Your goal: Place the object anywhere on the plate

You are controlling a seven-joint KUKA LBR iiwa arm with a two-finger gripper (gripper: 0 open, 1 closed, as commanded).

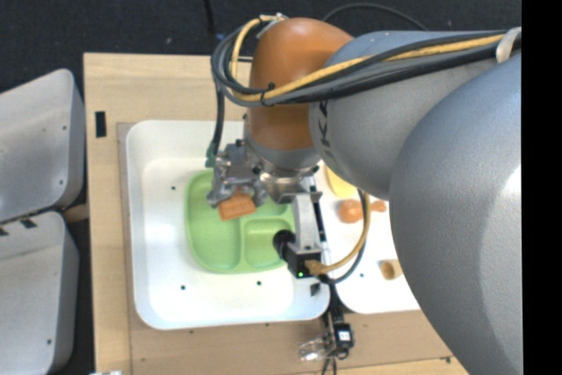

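The arm (pixel 386 92) reaches in from the right, and its orange band hangs over the left bin (pixel 158 277). Below the wrist, the gripper (pixel 234 193) sits low over the green plate (pixel 211 241), which lies in that bin. A small orange object (pixel 235 207) shows right at the gripper's tip, over the plate's upper compartment, just beside the ridge that divides it from the lower one. The view is too cluttered with metal parts and cables to show whether the jaws are clenched on the object or merely above it, so I cannot tell their state. To the right of the gripper, in the other bin (pixel 369 299), lie three more small orange pieces (pixel 350 210), well apart from the plate.
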